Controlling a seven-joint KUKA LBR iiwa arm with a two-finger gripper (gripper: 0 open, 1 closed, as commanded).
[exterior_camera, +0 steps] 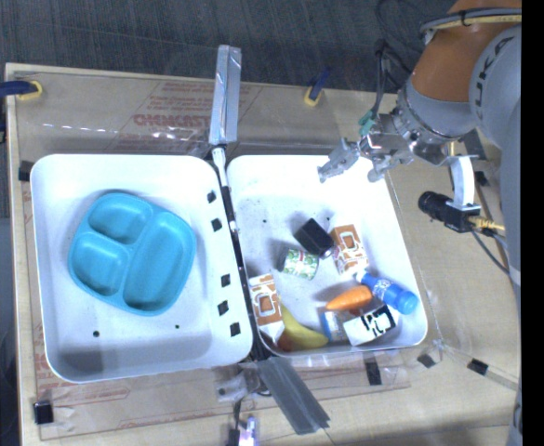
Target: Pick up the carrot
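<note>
The orange carrot (349, 298) lies in the right bin (253, 193), near its front right corner, between a blue bottle (391, 294) and a yellow banana (301, 334). My gripper (357, 163) hangs over the bin's far right edge, well behind the carrot. Its two fingers stand apart, open, with nothing between them.
Around the carrot lie a black block (314, 236), a small green-and-white can (300, 264), orange-and-white cartons (350, 249) (267, 303) and a black-and-white packet (371, 323). The left bin (58, 342) holds a blue divided plate (133, 252). A metal divider (223, 96) runs between the bins.
</note>
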